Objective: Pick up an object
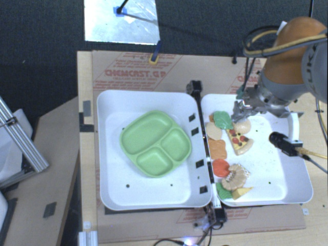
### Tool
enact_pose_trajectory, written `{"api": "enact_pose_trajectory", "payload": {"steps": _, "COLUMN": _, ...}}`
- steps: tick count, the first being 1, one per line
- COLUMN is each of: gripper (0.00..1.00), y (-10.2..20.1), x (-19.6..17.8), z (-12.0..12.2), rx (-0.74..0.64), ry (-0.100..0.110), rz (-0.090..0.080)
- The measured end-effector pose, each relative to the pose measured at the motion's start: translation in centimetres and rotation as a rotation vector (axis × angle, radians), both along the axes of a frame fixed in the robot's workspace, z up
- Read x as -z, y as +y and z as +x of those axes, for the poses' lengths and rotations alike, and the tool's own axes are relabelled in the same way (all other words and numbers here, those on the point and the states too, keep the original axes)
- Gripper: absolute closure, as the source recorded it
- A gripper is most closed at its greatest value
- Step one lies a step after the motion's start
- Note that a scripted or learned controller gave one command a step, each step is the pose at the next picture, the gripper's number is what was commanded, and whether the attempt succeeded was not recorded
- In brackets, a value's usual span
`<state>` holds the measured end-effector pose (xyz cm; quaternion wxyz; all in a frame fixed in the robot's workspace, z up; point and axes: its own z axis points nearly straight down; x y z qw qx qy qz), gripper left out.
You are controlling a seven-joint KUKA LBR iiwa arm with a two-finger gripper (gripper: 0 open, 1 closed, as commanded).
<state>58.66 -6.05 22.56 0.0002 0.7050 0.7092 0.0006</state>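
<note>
**Claw low over the far end of the right bin**

The tabletop (56, 137) carries two white bins side by side on a printed cardboard sheet (133, 70). The left bin (110, 152) holds one thing, a green divided plate (155, 143), lying flat near its middle. The right bin (287, 178) has its toy food crowded along its left wall, with bare floor to the right.

The arm (289, 55) reaches in over the far right corner. From far to near the pieces run: a green leaf (222, 119), a pale round piece (242, 126), a pizza slice (241, 142), an orange slab (218, 148), a red piece (221, 167), a ruffled tan piece (237, 176) and a yellow wedge (242, 191).

The claw (241, 110) sits just over the pale round piece, beside the leaf. I cannot tell how far it is open, and nothing is visibly in its hold.

The likely target is the pale round piece, which touches the leaf and the pizza slice. To do this well, I judge the claw should come straight down, centred on that one piece and turned so it closes across the free sides, not towards the neighbours. A flat piece may slip, so lift slowly.
</note>
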Motion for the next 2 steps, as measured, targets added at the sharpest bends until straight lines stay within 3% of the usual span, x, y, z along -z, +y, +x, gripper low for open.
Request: {"api": "enact_pose_trajectory", "payload": {"steps": 2, "gripper": 1.0, "y": -1.49, "x": -0.03, "z": 0.03, "rx": 0.005, "ry": -0.001, "rz": -0.001}}
